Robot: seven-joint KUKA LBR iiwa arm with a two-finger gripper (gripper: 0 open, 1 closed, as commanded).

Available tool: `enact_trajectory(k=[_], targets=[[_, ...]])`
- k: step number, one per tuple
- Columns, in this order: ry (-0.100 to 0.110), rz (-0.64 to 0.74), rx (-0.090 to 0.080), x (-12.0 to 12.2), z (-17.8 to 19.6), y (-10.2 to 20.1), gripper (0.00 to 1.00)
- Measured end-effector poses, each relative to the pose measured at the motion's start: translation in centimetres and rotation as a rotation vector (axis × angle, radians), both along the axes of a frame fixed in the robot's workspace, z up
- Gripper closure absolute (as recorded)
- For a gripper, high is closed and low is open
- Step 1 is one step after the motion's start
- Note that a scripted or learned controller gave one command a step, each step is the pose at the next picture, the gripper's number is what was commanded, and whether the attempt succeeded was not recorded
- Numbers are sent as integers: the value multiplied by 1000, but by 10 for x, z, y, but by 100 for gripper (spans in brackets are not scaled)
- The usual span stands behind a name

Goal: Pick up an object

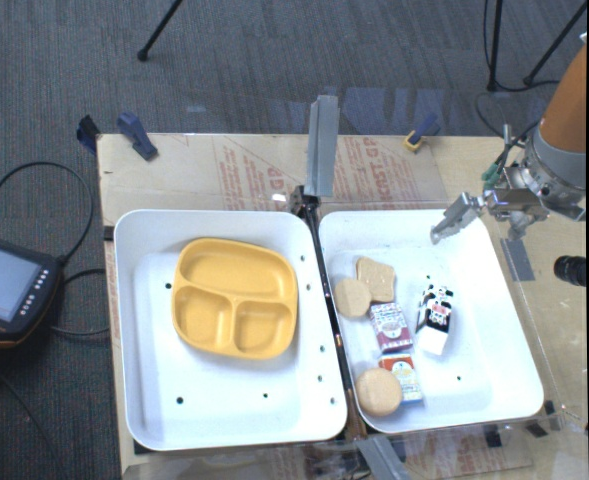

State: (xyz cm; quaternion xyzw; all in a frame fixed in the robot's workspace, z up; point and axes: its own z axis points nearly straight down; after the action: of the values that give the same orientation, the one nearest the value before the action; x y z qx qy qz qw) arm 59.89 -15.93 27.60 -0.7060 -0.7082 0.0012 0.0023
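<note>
Yellow tray (236, 297): three-compartment plate, lying flat, centre of left bin (139, 368), nudged toward 12 o'clock.
Tan slab (377, 278): flat, squarish, toast-like, in right bin (514, 368) toward 10 o'clock.
Upper round biscuit (352, 297): tan disc, touching slab at its 8 o'clock.
Red-and-white carton (390, 327): small, lying flat, near bin centre.
Black-and-white carton (436, 319): cow-patterned, lying at 3 o'clock of red carton, apart from it.
Orange-labelled packet (402, 377): flat, at 6 o'clock of red carton.
Lower round biscuit (379, 392): tan disc, touching packet at its 8 o'clock.
</note>
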Motion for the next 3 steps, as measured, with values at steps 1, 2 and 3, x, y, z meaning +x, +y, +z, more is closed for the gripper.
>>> enact_trajectory(k=[1, 2, 3], targets=[[14, 59, 3, -8, -137, 62, 0], [-44, -98, -5, -48, -174, 39, 0], [-39, -66, -15, -44, -174, 51, 0]])
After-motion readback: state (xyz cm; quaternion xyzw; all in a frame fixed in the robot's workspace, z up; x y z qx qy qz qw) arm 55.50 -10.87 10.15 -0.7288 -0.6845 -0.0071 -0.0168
